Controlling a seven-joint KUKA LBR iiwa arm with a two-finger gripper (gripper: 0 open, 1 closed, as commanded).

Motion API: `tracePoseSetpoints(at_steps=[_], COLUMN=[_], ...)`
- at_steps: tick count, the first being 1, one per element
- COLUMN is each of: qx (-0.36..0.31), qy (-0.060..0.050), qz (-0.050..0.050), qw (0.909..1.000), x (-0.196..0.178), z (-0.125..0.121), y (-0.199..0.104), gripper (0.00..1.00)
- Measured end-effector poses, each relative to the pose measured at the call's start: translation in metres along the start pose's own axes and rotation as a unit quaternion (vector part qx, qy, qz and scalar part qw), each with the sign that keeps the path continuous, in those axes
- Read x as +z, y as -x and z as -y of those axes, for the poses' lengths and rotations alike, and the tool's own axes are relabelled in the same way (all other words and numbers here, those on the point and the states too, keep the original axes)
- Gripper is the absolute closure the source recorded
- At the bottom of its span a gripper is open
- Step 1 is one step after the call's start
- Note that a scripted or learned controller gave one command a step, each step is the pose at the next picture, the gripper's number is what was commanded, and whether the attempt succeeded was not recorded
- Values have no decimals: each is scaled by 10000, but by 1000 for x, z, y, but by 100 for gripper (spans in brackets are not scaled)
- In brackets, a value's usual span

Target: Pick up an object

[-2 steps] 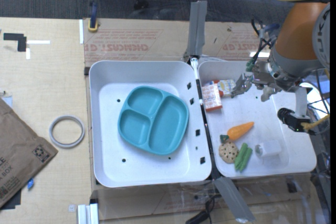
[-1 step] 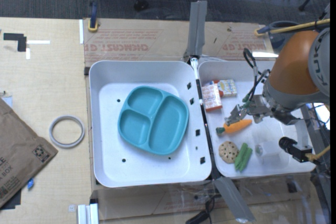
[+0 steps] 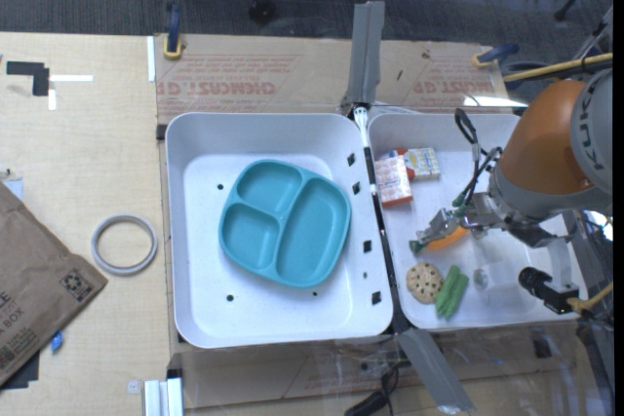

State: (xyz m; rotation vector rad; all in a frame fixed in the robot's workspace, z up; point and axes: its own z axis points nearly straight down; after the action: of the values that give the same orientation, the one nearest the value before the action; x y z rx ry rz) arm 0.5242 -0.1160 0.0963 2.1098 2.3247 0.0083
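Gripper (image 3: 436, 236) is down in the right bin (image 3: 507, 307), jaws clamped on the carrot (image 3: 450, 235). Cookie (image 3: 424, 281) and green bean (image 3: 451, 290) sit just below the jaws.

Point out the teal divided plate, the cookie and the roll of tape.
teal divided plate (image 3: 285, 222): camera view, on the ridge between its compartments.
cookie (image 3: 424, 281): camera view, on the middle of its top face.
roll of tape (image 3: 124, 222): camera view, on the upper part of the ring.
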Motion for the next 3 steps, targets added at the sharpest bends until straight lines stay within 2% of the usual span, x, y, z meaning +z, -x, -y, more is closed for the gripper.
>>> tracePoseSetpoints(at_steps=[1, 2, 3], qx=[17, 15, 225], qy=[4, 4, -32], qz=[-7, -6, 16], qw=[10000, 10000, 9997], x=[-9, -9, 5], z=[-1, -1, -56], y=[0, 0, 24], gripper=[100, 0, 0])
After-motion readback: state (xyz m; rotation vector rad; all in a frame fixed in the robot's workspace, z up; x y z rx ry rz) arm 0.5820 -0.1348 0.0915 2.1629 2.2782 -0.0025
